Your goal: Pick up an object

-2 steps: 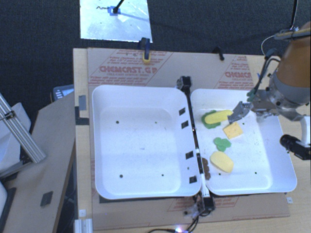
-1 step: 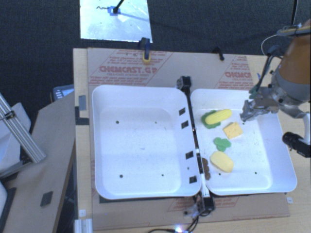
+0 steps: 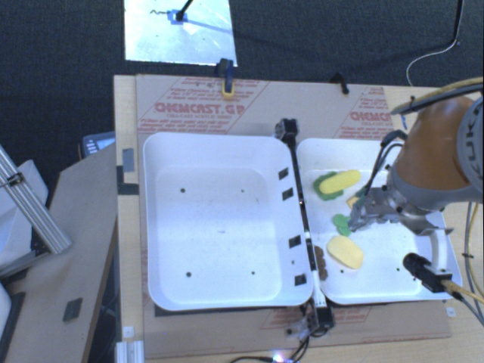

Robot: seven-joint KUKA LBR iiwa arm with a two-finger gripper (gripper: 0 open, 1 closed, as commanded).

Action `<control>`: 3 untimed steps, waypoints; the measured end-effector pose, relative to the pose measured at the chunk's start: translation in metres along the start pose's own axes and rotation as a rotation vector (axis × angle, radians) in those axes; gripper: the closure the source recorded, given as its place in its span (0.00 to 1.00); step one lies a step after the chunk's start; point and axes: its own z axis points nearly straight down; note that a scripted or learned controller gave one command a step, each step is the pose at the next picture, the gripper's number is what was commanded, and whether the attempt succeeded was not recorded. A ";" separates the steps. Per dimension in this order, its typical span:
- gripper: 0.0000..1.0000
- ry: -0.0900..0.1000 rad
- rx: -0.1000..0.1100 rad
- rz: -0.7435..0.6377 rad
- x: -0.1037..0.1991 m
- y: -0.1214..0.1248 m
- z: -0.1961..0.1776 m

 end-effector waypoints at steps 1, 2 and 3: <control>1.00 -0.003 -0.031 -0.006 0.020 -0.026 -0.236; 1.00 0.000 0.005 -0.007 0.077 -0.017 -0.054; 1.00 0.003 -0.032 -0.011 0.158 -0.006 -0.272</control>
